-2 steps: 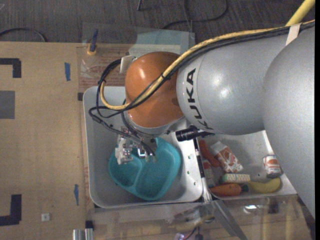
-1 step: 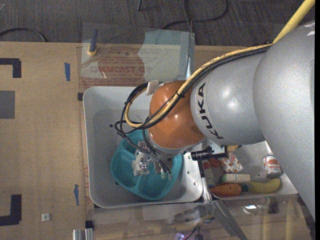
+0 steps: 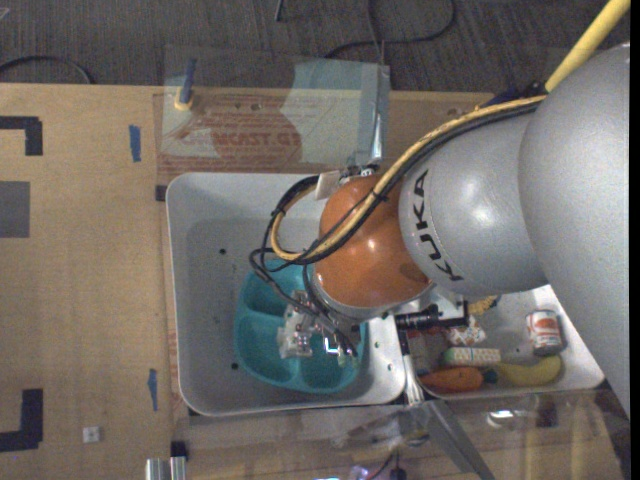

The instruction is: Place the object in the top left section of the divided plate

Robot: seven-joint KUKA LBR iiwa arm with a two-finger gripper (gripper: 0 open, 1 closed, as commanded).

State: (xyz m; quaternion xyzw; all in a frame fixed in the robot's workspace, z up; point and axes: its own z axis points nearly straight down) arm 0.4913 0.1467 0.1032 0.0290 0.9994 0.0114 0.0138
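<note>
Teal divided plate [image 3: 262, 340] lay in the left white bin [image 3: 200, 268]. My gripper [image 3: 318, 340] hung low over the plate's middle; I could not tell its state. In the right bin [image 3: 590, 376] sat a carrot [image 3: 455, 379], a banana [image 3: 528, 371] and a small can [image 3: 544, 330], on my desk [image 3: 90, 288].

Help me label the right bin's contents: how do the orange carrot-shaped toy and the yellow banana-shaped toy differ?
The orange carrot-shaped toy is orange and lies roughly straight, near the bin's left end. The yellow banana-shaped toy is yellow and curved, lying to the carrot's right. Both lie flat along the near edge of the shallow white right bin.
</note>
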